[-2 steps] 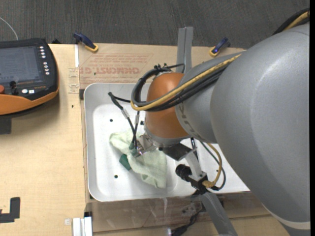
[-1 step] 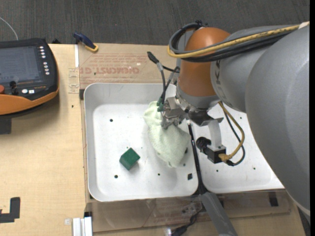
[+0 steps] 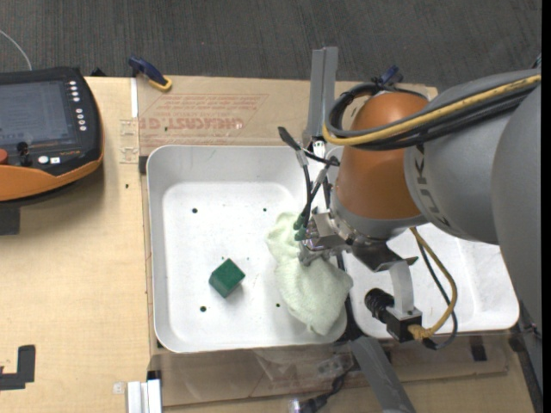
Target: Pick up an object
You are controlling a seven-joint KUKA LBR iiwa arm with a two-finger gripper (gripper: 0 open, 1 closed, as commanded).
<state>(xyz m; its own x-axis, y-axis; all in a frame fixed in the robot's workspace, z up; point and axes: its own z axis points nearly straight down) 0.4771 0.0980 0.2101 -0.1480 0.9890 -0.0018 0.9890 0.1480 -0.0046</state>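
A pale green-white cloth (image 3: 308, 284) lies crumpled along the right side of the left bin (image 3: 172, 188). A small dark green cube (image 3: 227, 278) sits on the bin floor, left of the cloth and apart from it. My gripper (image 3: 310, 246) is down over the upper part of the cloth, under the orange wrist band (image 3: 379, 166). The arm's body hides the fingertips, so where they meet the cloth is not visible.
The right bin (image 3: 482, 291) is mostly covered by the arm. A teach pendant (image 3: 43, 132) rests on the bench at far left. A cardboard sheet (image 3: 215, 119) lies behind the left bin. Cables (image 3: 435, 269) loop beside the wrist.
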